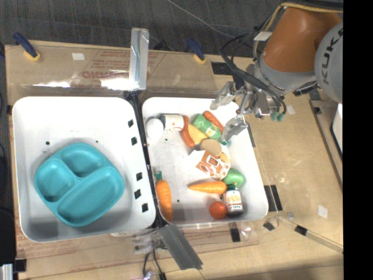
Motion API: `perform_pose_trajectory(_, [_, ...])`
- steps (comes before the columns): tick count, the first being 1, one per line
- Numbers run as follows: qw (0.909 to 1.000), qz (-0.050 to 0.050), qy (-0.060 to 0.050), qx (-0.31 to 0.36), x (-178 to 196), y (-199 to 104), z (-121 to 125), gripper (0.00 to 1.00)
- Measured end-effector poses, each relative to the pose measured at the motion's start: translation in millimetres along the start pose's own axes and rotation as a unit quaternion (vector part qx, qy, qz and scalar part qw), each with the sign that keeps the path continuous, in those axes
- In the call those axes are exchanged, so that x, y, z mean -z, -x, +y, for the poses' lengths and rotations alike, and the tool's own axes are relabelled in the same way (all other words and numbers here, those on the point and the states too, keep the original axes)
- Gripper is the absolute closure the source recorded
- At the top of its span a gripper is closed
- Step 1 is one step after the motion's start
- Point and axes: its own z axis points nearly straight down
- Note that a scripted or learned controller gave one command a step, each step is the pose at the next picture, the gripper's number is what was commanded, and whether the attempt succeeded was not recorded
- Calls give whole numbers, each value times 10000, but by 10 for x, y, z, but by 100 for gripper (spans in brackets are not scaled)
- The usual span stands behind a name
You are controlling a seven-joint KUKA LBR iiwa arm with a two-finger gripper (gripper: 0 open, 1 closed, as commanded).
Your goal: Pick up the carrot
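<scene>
Below the gripper [228, 111], whose fingers are spread with nothing held, an orange tapered carrot [207, 186] is seen lying sideways.

- Table [303, 174]: tan wood top, carries two white bins side by side.
- Cardboard sheet [76, 63] under the bins, red print, glare from clear plastic along its far edge.
- Blue clamps [26, 45] pin the sheet at the table's far edge.
- Black tape marks [273, 197] on the table right of the bins.
- Floor [87, 4]: dark grey carpet beyond the table; thin cable [175, 7] runs across it.
- Light even, soft shadows.
</scene>
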Motion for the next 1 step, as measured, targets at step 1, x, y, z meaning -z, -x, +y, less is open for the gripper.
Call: perform_pose_trajectory(1, [9999,48,23,119,-1219,-707,231,0])
